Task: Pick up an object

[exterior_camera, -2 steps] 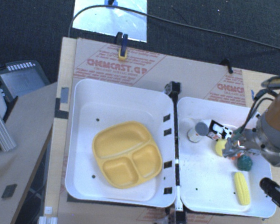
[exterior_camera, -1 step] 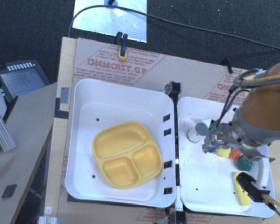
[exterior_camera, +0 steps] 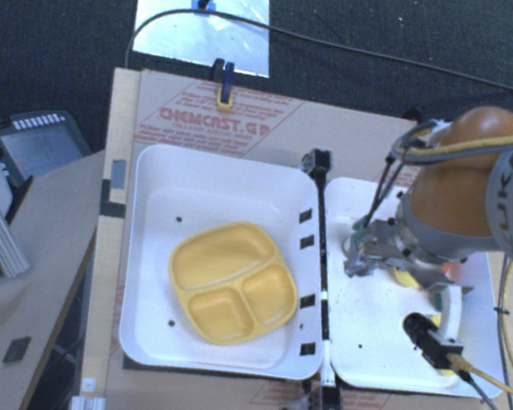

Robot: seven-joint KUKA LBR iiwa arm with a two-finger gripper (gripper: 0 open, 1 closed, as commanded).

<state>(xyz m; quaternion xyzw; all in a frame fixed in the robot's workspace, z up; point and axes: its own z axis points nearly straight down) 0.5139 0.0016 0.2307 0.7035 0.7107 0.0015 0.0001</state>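
Left bin (exterior_camera: 165,198): yellow divided plate (exterior_camera: 232,281) lying flat near centre, three compartments up, tilted diagonally to bin walls, clear of rim. Right bin (exterior_camera: 369,350): gripper (exterior_camera: 360,256) low over upper-left area, close to divider between bins. Gripper opening: cannot tell, hidden by wrist body; nothing seen held. Small yellow item (exterior_camera: 406,279) just right of gripper, partly hidden under wrist. Arm (exterior_camera: 468,182) enters from right, covering upper right bin.
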